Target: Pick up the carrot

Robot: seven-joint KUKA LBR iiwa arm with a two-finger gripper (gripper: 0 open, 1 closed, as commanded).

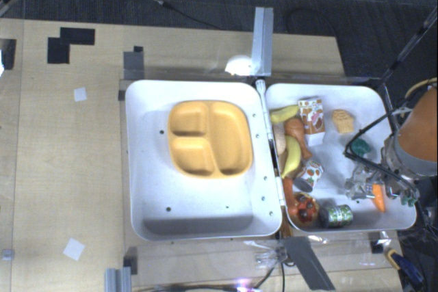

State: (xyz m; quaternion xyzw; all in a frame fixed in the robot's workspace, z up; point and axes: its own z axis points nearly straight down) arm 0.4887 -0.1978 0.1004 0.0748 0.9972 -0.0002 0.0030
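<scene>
The carrot (pixel 378 200) is a small orange piece lying near the front right corner of the right bin (pixel 356 94). My gripper (pixel 369 188) hangs directly over it, its metal parts overlapping the carrot's upper end. The grey arm with its orange band (pixel 417 133) reaches in from the right edge and hides part of the bin's right side. Whether the carrot is gripped or just lying under the gripper is not visible from this angle.
Along the right bin's left side lie bananas (pixel 292 155), a strawberry carton (pixel 311 114), a smaller carton (pixel 311 174) and a red fruit (pixel 304 208). A green can (pixel 337 215) sits left of the carrot, a cookie (pixel 343 121) at the back. The left bin (pixel 147 167) holds a yellow divided plate (pixel 185 123).
</scene>
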